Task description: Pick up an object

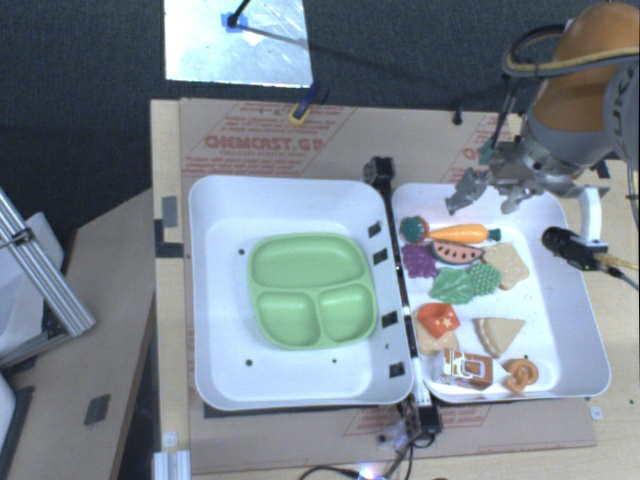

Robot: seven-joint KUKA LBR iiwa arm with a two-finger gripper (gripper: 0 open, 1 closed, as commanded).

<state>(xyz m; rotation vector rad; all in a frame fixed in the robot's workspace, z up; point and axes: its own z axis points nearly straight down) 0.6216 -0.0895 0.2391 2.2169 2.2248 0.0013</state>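
Above the pretzel [520, 374] and carrot [462, 234], the arm's tool [492, 193] hovers, fingers apart, empty.

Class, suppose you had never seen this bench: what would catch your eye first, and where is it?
The pale green three-compartment plastic tray in the left white bin. Next, the bright toy foods in the right white bin, such as the orange plastic carrot. The grey two-finger tool hangs open above that bin's far edge.
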